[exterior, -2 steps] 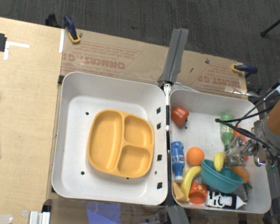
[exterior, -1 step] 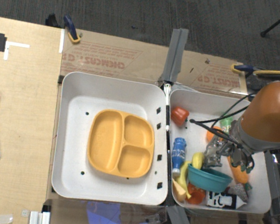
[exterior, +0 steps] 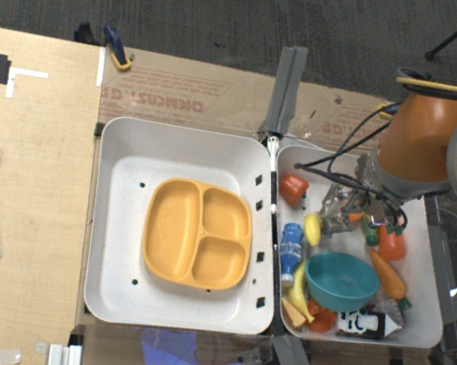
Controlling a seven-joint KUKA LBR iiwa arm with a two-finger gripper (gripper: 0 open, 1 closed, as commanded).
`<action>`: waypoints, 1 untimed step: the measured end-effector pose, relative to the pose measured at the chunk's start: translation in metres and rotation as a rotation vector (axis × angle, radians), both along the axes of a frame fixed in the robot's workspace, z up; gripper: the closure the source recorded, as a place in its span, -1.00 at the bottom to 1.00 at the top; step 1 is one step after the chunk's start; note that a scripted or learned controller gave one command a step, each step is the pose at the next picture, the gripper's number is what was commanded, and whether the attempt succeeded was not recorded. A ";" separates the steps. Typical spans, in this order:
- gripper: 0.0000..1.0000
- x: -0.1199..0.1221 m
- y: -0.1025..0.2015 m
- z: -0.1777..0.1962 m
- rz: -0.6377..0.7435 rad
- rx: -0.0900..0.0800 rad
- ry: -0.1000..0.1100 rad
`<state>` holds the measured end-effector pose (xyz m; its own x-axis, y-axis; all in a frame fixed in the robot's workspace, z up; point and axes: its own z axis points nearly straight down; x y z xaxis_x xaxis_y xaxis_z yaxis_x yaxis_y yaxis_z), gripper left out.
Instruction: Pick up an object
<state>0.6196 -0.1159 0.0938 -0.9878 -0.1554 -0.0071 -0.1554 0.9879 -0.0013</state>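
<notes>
**Tool low over the crowded right bin**

Nearest the camera, a black-and-white packet (exterior: 363, 323) lies at the near edge of the right bin (exterior: 434, 253), beside a teal bowl (exterior: 341, 280). Toys are heaped here for picking; the left bin (exterior: 113, 202) holds 1 yellow divided plate (exterior: 199, 234). Just beyond the bowl, the tool (exterior: 342, 213) hangs low among the clutter; whether it is spread or pinching, I cannot tell. A yellow banana (exterior: 312, 230) lies just left of it, a likely target.

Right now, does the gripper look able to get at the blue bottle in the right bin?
Probably yes. The blue bottle lies along the right bin's left wall, its top uncovered. The gripper hangs just to its right. The yellow banana and teal bowl crowd that side, so a finger could catch them.
</notes>
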 end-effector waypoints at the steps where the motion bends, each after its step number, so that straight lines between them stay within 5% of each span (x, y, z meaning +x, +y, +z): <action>1: -1.00 -0.073 -0.025 -0.001 0.105 -0.001 0.004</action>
<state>0.5466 -0.1410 0.0926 -0.9662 -0.2580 -0.0035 -0.2579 0.9662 -0.0014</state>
